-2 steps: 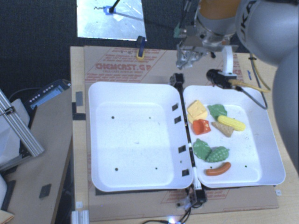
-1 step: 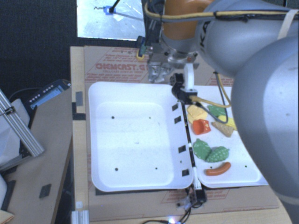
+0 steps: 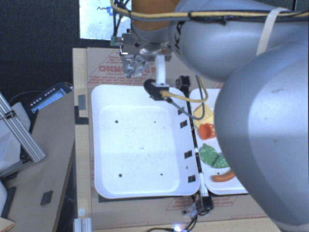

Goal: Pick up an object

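My gripper hangs under the orange wrist band, over the far edge of the left white bin. I see nothing held in it. The right bin is largely hidden by the grey arm. Its visible strip holds a yellow item, a red item, a green leafy item and an orange-red sausage-shaped item. All of these lie to the right of and nearer than the gripper, well apart from it.
Both bins rest on a cardboard sheet. Black clips and a yellow cable run along the divide between the bins. An aluminium rail and a handheld device lie off the bench to the left.
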You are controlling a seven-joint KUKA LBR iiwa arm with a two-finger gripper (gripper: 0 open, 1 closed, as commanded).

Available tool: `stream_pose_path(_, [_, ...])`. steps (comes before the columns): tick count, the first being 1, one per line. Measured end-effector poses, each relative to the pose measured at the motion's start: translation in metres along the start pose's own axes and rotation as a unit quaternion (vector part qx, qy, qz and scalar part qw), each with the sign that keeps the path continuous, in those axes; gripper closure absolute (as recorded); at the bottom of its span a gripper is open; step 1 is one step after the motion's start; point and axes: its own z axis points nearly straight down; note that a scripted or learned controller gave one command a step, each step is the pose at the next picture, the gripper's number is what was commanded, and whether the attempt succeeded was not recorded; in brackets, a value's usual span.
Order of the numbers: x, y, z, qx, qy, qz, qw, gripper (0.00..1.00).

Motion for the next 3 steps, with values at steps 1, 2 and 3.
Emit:
stream_pose_path(1, [0.009, 0.001, -0.043, 0.0, -0.001, 0.003, 1.0, 1.0])
stream_pose_path(2, [0.008, 0.002, -0.088, 0.0, -0.001, 0.003, 1.0, 1.0])
stream_pose_path(3, [0.009, -0.029, -0.133, 0.001, -0.001, 0.003, 1.0, 1.0])
